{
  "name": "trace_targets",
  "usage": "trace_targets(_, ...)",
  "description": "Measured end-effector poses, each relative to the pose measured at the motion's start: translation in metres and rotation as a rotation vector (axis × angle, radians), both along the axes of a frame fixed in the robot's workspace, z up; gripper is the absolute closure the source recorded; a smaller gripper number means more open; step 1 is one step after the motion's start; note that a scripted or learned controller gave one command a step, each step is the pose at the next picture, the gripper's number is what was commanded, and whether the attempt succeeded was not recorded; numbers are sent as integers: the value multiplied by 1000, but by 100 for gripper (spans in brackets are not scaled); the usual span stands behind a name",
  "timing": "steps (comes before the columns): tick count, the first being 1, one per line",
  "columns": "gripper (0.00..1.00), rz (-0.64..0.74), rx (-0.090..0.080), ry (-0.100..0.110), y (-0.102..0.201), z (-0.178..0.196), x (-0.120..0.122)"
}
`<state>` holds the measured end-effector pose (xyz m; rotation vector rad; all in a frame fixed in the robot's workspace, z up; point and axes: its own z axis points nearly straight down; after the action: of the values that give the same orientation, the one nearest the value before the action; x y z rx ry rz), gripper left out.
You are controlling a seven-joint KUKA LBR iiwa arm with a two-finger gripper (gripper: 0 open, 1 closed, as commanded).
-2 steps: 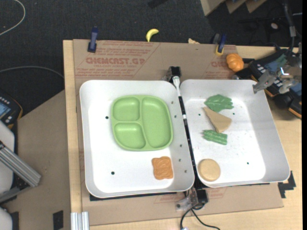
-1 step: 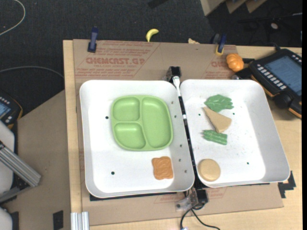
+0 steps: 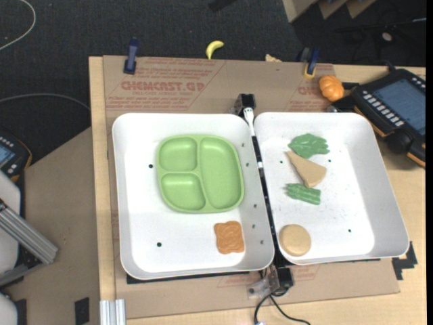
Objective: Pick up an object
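The right bin (image 3: 379, 181) holds a green leafy piece (image 3: 308, 144), a tan wedge (image 3: 308, 170) just below it, a small green piece (image 3: 303, 193) under that, and a round tan disc (image 3: 295, 240) near the front edge. In the left bin (image 3: 128, 181) lies a green three-compartment plate (image 3: 200, 173), with an orange waffle-like piece (image 3: 229, 237) in front of it.
An orange object (image 3: 331, 87) and a black handheld controller (image 3: 392, 107) lie beyond the right bin. A yellow banana-like piece (image 3: 214, 47) sits at the board's far edge, between blue clamps (image 3: 130, 56). Cables run at the front by the bins' seam.
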<state>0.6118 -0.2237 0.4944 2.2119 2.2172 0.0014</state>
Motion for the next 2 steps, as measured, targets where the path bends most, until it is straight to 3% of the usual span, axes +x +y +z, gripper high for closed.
trace_targets(1,100,1,12,22,54,-123,-38)
trace_targets(2,100,-6,2,2,-3,-116,-9)
